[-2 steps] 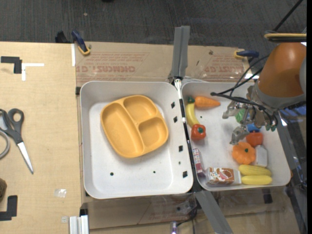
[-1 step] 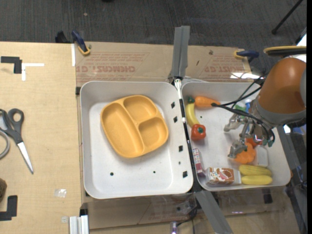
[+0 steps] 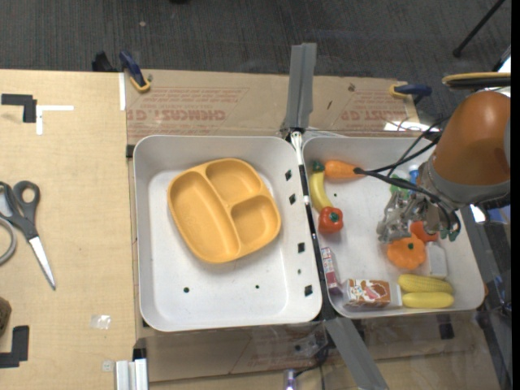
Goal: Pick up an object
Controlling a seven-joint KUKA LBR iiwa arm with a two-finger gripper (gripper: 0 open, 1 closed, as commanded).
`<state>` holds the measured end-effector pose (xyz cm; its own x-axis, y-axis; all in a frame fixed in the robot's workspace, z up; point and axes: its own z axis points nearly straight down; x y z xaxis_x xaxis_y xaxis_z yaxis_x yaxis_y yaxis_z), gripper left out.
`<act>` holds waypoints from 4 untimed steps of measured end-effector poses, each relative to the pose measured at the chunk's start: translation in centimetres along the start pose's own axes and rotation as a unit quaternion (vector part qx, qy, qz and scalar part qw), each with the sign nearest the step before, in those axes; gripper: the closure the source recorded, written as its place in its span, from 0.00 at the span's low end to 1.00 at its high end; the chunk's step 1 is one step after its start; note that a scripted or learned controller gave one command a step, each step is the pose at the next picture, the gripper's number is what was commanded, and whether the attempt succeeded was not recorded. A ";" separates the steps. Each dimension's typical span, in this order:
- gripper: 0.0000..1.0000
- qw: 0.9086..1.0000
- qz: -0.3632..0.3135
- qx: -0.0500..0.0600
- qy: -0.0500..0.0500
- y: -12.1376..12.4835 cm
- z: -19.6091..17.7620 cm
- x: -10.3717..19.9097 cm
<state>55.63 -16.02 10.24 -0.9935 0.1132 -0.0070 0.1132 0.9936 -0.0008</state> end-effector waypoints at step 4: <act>1.00 0.978 0.209 0.001 0.002 7.2 1.0 -3.4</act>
<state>59.81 -9.30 9.25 -0.8606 0.5093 -0.0030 0.5093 0.8606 0.0002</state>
